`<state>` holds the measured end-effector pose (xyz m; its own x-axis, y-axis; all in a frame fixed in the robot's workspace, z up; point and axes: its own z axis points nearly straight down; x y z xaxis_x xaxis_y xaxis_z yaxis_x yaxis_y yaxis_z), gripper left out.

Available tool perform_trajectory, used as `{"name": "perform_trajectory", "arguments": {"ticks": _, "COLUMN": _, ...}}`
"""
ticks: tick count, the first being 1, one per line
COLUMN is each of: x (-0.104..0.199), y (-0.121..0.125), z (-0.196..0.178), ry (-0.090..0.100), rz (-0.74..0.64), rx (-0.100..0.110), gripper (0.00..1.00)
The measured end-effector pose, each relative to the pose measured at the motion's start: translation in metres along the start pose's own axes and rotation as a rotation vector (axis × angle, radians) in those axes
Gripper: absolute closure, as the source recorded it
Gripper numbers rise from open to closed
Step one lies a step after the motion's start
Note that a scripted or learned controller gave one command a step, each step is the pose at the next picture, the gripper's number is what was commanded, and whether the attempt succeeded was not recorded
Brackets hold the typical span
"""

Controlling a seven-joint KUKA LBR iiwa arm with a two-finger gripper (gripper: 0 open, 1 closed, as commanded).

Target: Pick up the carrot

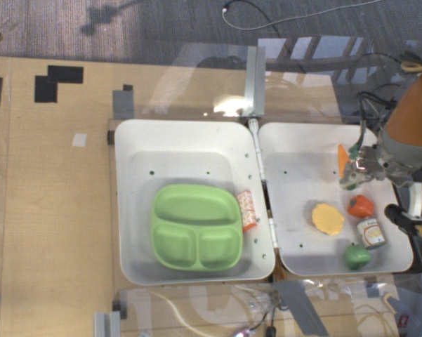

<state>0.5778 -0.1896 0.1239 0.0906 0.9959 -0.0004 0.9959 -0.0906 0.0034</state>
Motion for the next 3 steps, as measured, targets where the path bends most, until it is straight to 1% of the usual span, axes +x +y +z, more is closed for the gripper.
{"name": "perform_trajectory", "arguments": {"ticks": 1, "x": 0.039, "y": 0.018, "z": 0.036, "ry": -0.002, "rz": -0.277, "rx": 0.009, "gripper": 1.0}}
{"name": "perform_trajectory", "arguments": {"ticks": 2, "x": 0.141, "y": 0.023, "z": -0.087, "ry": 0.001, "rz": -0.233, "rx": -0.004, "gripper": 1.0}}
{"name": "perform_trajectory", "arguments": {"ticks": 3, "x": 0.152, "y": -0.011, "z": -0.061, "ry": 0.001, "rz": -0.07, "rx": 0.0, "gripper": 1.0}}
